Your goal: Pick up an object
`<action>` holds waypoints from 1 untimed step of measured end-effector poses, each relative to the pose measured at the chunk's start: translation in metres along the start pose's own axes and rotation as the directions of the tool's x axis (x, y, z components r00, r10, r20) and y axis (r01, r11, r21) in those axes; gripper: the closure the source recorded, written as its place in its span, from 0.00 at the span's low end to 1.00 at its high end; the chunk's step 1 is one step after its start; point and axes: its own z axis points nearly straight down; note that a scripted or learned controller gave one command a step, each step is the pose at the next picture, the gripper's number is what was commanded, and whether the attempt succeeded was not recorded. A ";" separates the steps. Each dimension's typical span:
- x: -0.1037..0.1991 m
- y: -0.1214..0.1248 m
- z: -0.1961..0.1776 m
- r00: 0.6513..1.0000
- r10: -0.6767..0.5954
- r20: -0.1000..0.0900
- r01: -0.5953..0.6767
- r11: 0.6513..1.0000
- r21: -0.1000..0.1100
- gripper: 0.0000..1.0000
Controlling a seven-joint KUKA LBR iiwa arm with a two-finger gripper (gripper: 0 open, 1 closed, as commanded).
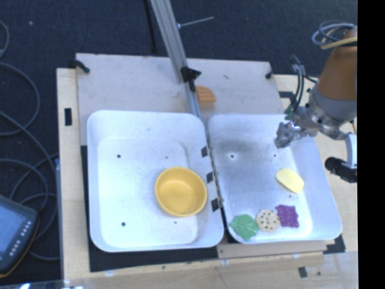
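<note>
The gripper [284, 136] hangs over the right bin's [252, 161] upper right part, and whether it is open or closed I cannot tell; nothing visible sits in it. Left to right: a yellow bowl [180, 191] lies in the left bin [120, 161]; in the right bin, along the near edge, a green piece [243, 226], a cookie [267, 220], a purple piece [287, 216]; a yellow piece [290, 180] lies just below the gripper. This looks like the approach step; the next move probably calls for lining up over one piece, likely the yellow one, then descending.
</note>
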 end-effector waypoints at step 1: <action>0.049 0.003 -0.003 1.000 -0.004 -0.004 0.004 1.000 0.006 1.00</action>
